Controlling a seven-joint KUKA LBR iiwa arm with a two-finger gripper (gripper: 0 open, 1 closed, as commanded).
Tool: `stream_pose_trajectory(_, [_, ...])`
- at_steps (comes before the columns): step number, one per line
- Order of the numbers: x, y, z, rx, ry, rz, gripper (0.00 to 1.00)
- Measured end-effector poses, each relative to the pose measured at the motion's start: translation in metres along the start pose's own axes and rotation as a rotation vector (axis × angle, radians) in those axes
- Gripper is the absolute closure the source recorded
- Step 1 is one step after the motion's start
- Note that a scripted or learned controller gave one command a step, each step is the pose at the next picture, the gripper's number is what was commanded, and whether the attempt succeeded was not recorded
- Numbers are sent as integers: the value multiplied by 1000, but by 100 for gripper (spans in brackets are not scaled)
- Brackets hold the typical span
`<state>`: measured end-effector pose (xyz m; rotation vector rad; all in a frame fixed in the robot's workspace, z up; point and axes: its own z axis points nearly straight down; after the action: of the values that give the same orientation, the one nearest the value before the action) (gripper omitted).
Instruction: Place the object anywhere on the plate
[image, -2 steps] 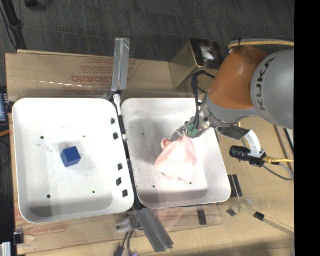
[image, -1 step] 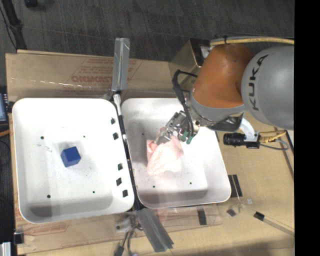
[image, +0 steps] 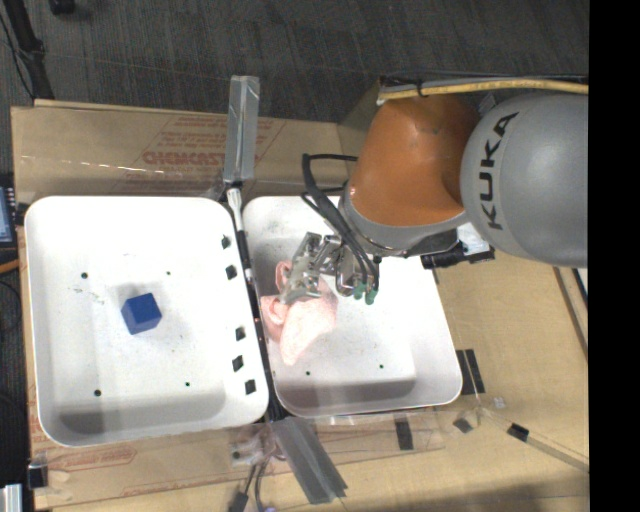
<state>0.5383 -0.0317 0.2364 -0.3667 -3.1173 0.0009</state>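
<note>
Arm (image: 520, 180): smooth grey KUKA casing with a glossy orange band (image: 410, 160), nearest the lens. It reaches in from the right and hangs over the right bin, probably to work above the plate.
Left bin (image: 40, 300): shallow white tray with rounded corners and a matt floor dotted with small dark holes.
Blue cube (image: 142, 312): small, hard-edged and solid in colour. It sits alone near the middle of the left bin, well apart from the plate, and is judged to be the task's object, not yet delivered.
Pink plate (image: 300, 325): pale pink with an uneven outline, lying against the left wall of the right bin.
Gripper (image: 330, 275): bare metal with green tips, poised over the plate's upper edge. Whether it is spread or closed, or carries anything, cannot be told.
Right bin (image: 400, 350): white twin of the left bin, the two touching side by side.
</note>
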Motion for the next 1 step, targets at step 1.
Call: stream_pose_trajectory(1, [10,47,-9,0,-4,-241,100])
